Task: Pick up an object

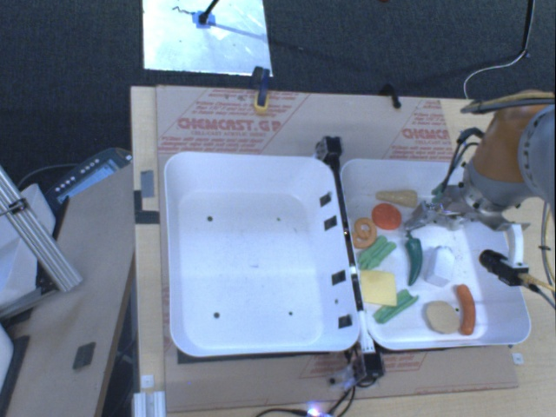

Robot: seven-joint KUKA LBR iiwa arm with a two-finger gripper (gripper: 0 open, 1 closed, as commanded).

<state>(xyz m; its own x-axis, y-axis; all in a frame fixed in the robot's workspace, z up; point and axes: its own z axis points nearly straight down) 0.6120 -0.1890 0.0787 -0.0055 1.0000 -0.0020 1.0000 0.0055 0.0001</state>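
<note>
Toy food in the right bin (519,324), gripper (427,216) just above it.

A green pepper (414,259) lies long axis near-far beside a red tomato (387,216), yellow cheese (378,287) and a sausage (466,309) near the front rim. The left bin (252,259) offers open floor. Jaws' state cannot be told.

Dark carpet (69,50) covers the floor. A shiny metal sheet (204,24) lies at far left. The cardboard-topped bench (234,120) stands centre. An aluminium rail (35,241) crosses the left edge.
</note>
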